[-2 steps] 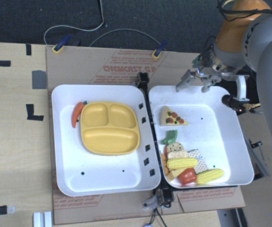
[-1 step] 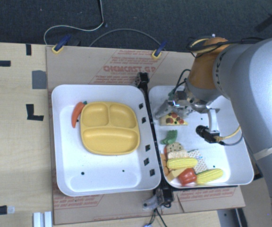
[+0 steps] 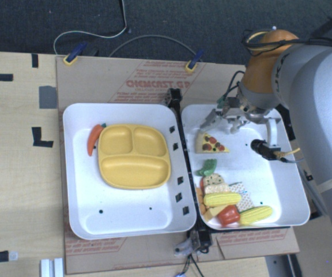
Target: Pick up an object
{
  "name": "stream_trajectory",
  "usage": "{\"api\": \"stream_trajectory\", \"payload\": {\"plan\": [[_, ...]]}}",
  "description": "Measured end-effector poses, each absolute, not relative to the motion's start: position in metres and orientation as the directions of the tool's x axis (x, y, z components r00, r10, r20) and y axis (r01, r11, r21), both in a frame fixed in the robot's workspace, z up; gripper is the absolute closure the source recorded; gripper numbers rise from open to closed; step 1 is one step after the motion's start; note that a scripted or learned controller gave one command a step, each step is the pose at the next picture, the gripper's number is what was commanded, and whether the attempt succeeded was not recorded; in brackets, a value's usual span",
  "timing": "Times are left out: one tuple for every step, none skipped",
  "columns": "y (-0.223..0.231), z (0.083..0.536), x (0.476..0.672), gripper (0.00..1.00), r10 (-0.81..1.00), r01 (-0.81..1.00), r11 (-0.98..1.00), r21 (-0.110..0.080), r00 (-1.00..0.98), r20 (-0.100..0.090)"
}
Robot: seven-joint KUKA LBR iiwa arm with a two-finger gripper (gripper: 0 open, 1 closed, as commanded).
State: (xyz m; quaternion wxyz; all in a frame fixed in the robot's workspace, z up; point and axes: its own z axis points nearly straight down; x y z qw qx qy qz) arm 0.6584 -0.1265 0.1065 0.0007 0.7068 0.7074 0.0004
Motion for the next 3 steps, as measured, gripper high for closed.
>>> {"api": "stream_trajectory", "payload": {"plan": [[-0.106,0.084,0.611,0.00,1.000,1.000,-0.001,-0.001,0.001,-0.001],[-0.096,0.085,0.601,0.00,1.000,1.000,0.001,0.001,-0.001,-0.002],[-0.104,0.085,0.613,0.00,1.000,1.000,0.001,0.000,-0.001,0.001]]}}
